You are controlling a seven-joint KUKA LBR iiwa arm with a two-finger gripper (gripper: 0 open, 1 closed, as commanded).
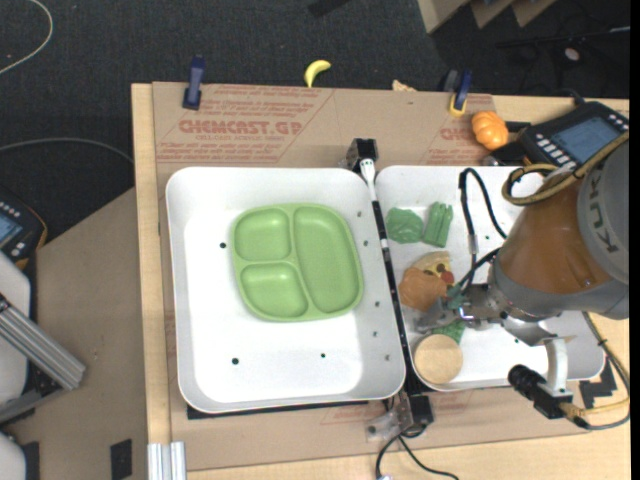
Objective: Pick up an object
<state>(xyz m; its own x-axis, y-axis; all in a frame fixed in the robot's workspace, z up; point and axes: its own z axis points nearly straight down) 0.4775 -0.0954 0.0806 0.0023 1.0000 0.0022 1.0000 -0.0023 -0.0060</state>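
In the right bin (480, 373), your hand (447, 313) sits just beside a brown round object (425, 280), above a tan disc (437, 358); you cannot tell its grip.

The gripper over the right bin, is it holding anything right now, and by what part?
Cannot be told: the gripper sits low among the brown round object and the tan disc, nothing visibly between its fingers.

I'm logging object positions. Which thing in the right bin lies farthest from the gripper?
The green toy at the right bin's far end; the brown item and tan disc lie beside the gripper.
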